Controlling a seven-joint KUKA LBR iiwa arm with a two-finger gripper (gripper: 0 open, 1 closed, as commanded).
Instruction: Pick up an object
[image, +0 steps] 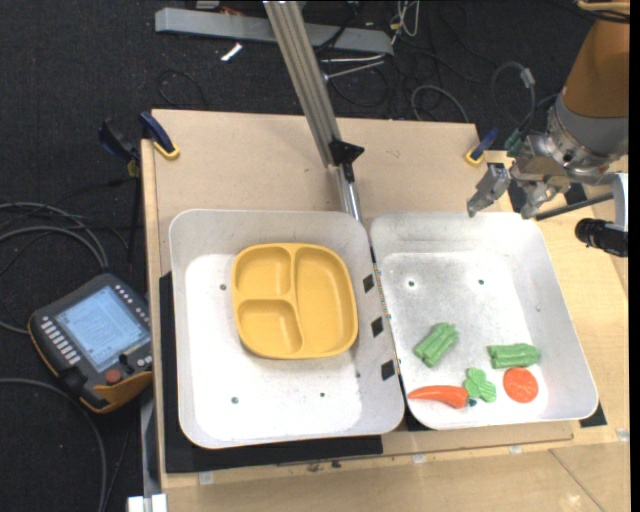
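White right bin (440, 240): I log two green ridged pieces (436, 342) (513, 354), a small green sprig (480, 384), an orange-red carrot-like piece (440, 396) and a red round slice (520, 384), clustered near its front edge. Left bin (200, 300): one yellow divided tray (295, 300). Gripper (492, 196) hovers over the right bin's far rim, well apart from them; whether it is parted or clenched, I cannot tell. Risk, as I judge it: crowded pieces near the wall could cause a miss.

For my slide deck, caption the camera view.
Gripper above right bin's far edge; toy vegetables near front, yellow tray in left bin.
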